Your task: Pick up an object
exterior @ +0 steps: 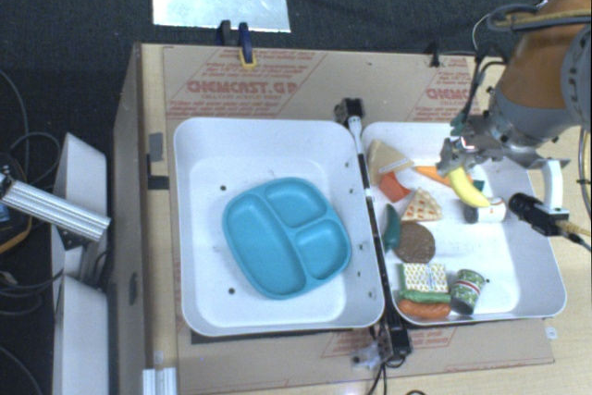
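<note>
- Banana (467, 187), a smooth yellow curved shape, lies in the right bin (546, 287) near its upper right part, and we see it directly below the claw (460, 153).
- We see the claw at the end of the grey arm (541, 97) with its rounded orange band, low over the banana's upper end; we cannot tell whether it is released or clenched, nor whether it touches the fruit.
- Beside the banana, to its left, we see an orange carrot-like stick (430, 172) and a pale wedge like cheese (387, 157).
- We see a triangular slice with a speckled top (421, 206) nearer the middle of the bin, and a round, dark brown, flat patty (415, 242) just below it.
- At the bin's near edge we find a small patterned box (425, 277), a little can with a printed label (469, 289), and a green and orange piece (425, 303) under the box.
- A white cylinder with a dark end (484, 213) lies just right of the banana's lower tip.
- In the left bin (208, 162) we see a glossy blue plastic tray (286, 236) with rounded corners and three compartments.
- Both bins are shallow, white and smooth, and sit side by side on the brown table (277, 79) with printed lettering.
</note>
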You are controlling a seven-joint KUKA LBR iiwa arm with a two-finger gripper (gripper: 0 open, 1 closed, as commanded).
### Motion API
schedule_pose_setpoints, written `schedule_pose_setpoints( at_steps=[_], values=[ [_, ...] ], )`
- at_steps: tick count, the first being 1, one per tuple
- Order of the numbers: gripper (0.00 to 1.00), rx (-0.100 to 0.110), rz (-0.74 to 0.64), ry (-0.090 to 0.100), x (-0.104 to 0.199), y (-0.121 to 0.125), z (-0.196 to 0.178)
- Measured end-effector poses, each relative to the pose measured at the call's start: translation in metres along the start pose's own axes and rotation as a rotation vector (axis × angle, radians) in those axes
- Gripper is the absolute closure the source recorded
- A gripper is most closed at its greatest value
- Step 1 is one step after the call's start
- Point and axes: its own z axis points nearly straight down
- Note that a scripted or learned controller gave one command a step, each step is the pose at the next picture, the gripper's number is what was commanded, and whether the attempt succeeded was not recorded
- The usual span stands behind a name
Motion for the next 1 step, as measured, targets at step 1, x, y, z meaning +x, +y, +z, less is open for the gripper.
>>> schedule_pose_setpoints(
  at_steps=[1],
  values=[
    [1.00, 0.002, -0.001, 0.001, 0.0693, -0.0243, -0.0179]
  ],
)
